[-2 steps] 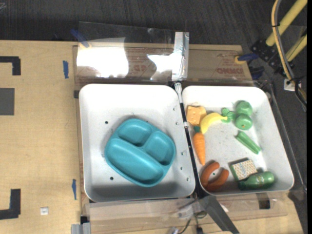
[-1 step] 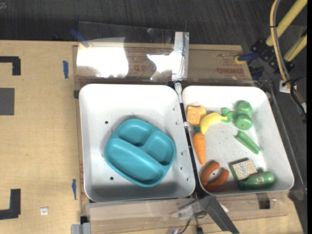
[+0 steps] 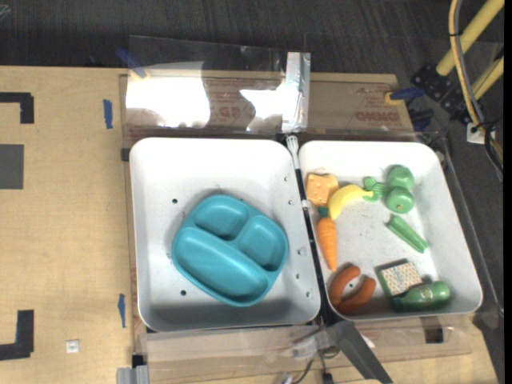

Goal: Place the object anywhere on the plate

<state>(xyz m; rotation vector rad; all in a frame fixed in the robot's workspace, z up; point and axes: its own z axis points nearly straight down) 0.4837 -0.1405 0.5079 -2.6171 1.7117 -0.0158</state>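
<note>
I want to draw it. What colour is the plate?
The plate is teal blue all over, with no pattern; the camera view shows it plainly.

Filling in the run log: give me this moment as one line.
stage: before pick | plate: left bin, nothing on it | toy foods: right bin, incl. banana, carrot

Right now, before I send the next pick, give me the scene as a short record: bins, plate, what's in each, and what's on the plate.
left bin: holds the teal divided plate
plate state: three compartments, nothing resting on it
right bin: holds the toy food
right bin items: banana, carrot, hot dog, orange block, green apple, green pod, green vegetable, speckled block
task status: no object on plate yet
</note>
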